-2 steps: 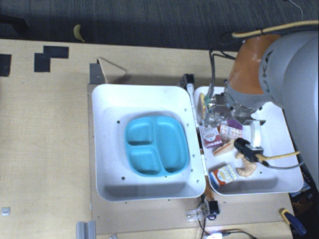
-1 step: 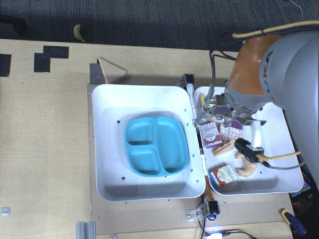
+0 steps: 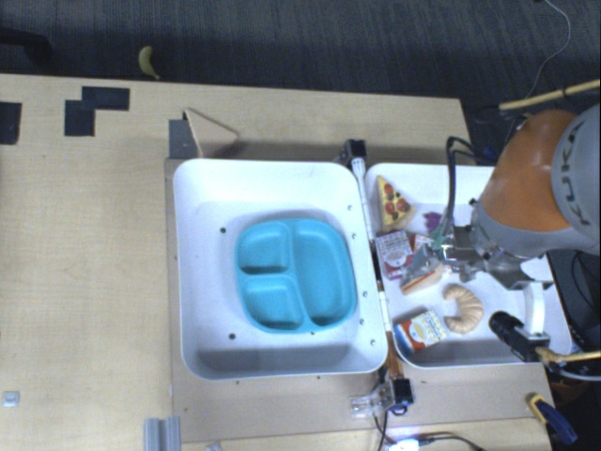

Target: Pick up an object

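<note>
While the gripper (image 3: 439, 256) hangs low in the right bin (image 3: 554, 322) | croissant (image 3: 464, 307) lies just nearer the camera than it, beside, not between jaws | judged light, soft, crumbly; take across its thick middle | jaw state: cannot tell | pizza slice (image 3: 393, 202) lies beyond the gripper

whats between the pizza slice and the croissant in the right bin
In the camera view, a small printed packet and a sandwich-like toy lie between the pizza slice and the croissant, with the gripper reaching in there.
</note>
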Controlling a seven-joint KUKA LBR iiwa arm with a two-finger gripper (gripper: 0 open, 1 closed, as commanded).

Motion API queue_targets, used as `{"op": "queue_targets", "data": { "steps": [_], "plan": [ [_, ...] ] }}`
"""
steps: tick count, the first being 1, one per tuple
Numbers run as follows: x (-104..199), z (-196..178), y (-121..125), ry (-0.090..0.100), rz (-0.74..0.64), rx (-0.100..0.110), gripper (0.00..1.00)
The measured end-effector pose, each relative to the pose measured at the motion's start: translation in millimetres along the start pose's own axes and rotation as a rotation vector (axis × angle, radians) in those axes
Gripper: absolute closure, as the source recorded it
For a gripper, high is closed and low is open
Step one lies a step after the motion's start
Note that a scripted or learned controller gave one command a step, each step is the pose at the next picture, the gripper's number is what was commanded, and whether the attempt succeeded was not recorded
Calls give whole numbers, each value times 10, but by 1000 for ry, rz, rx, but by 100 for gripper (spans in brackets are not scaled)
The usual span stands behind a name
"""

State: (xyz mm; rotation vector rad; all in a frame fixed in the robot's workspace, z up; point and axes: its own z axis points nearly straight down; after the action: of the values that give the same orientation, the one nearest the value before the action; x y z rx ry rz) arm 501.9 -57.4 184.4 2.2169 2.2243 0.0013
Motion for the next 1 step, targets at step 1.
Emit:
{"op": "queue_targets", "data": {
  "steps": [1],
  "plan": [
    [-250,974,42,1,1,-7,0]
  ]
}}
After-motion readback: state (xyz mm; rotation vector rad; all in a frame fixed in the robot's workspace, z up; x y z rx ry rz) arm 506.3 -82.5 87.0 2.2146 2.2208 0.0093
